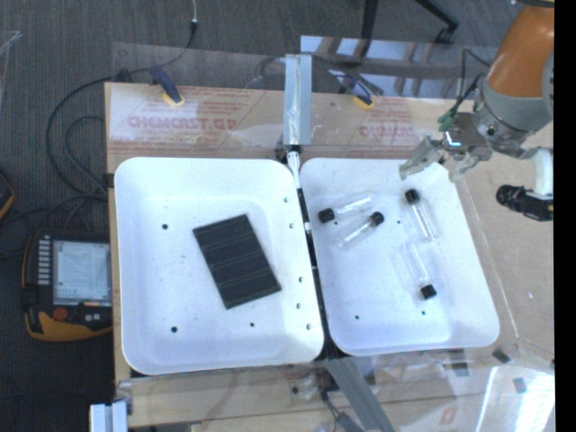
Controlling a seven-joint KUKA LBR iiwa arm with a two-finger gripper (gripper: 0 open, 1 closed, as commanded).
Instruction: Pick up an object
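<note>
- Grey arm (pixel 522 70) with orange band reaching in from right, wrist above far right corner of right bin.
- Two-finger gripper (pixel 443 162) hovering over far right rim of right shallow white bin (pixel 468 331); fingers (pixel 419 163) spread wide, nothing between them.
- Four clear plastic vials with black caps lying flat in right bin:
  - vial one (pixel 345 209), near far left, black cap toward divider, lying roughly across.
  - vial two (pixel 360 228), just beside and nearer than vial one, tilted, cap at its right end.
  - vial three (pixel 420 214), closest to gripper, cap at far end, body running toward camera.
  - vial four (pixel 417 270), below vial three, cap at near end.
- Vial three's cap just below gripper, apart from fingers, no contact visible.
- Left shallow white bin (pixel 144 331) carrying one dark ribbed rectangular pad (pixel 236 260), flat, rotated at a slant, roughly centred.
- Bins side by side, touching along middle seam; grey metal bar (pixel 297 102) standing at far end of seam.
- Counter (pixel 207 120) of pale wood-coloured board with faded red lettering behind bins; two clamps with yellow tips (pixel 167 86) on far edge.
- Handheld teach pendant with screen (pixel 70 284) on floor left of counter, black cables (pixel 72 124) looping behind it.
</note>
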